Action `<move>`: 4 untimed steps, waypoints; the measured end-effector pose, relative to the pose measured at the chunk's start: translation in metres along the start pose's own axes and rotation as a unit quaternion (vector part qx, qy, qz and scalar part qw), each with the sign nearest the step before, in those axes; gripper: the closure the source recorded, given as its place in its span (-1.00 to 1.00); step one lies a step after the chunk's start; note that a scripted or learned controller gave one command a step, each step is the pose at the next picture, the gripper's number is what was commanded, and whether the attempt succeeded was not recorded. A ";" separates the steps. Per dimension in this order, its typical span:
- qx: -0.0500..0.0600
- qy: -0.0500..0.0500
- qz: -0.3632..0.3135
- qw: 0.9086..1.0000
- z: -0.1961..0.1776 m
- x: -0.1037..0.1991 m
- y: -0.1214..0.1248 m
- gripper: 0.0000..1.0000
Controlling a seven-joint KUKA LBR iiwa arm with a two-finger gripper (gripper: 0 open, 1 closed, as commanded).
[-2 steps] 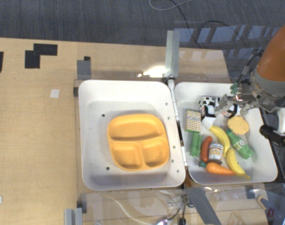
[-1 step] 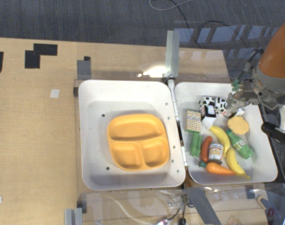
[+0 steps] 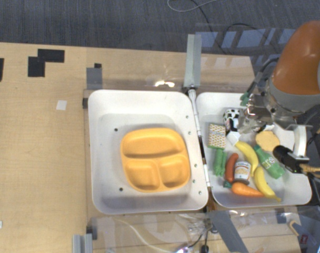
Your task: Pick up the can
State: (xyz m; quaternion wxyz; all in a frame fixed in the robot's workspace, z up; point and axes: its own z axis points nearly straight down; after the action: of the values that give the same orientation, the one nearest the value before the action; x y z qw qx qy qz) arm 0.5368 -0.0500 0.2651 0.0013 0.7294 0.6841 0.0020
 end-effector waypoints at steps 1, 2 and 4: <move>0.001 0.000 -0.110 0.994 0.004 0.045 -0.043 1.00; 0.000 0.000 -0.312 0.950 0.047 0.032 -0.051 1.00; -0.001 -0.001 -0.443 0.896 0.014 0.028 -0.043 1.00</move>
State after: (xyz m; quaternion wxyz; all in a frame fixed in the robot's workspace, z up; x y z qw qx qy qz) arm 0.4960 -0.0197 0.2509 0.0030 0.3506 0.9365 0.0013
